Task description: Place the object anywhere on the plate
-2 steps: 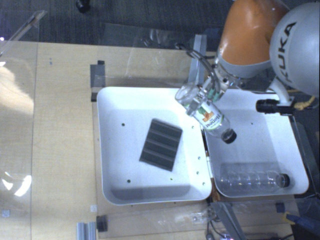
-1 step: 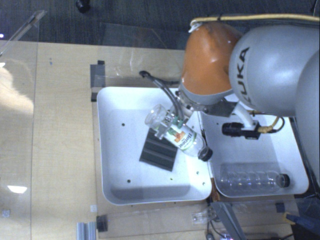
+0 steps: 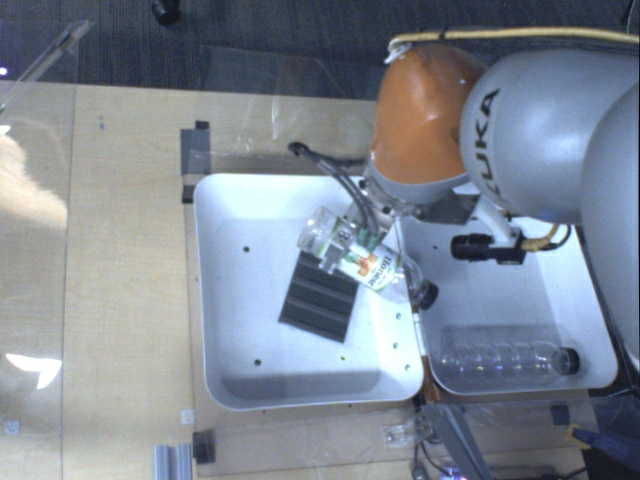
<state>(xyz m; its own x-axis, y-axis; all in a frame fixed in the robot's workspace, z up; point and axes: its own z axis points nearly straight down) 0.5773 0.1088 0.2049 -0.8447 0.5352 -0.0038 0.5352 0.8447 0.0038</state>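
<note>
Gripper (image 3: 352,230), its state impossible to tell, hangs over a clear plastic bottle (image 3: 362,258) beside a ribbed black plate (image 3: 318,297); another clear bottle (image 3: 505,358) lies in the right bin (image 3: 575,278).

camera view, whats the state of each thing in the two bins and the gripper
small clear bottle: lying tilted, under the gripper
gripper: low over the left bin, at the small bottle
dark ridged plate: flat in the left bin
large clear bottle: on its side in the right bin

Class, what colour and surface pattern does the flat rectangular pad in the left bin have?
The pad is black with parallel ridges, seen in the overhead camera view.
</note>
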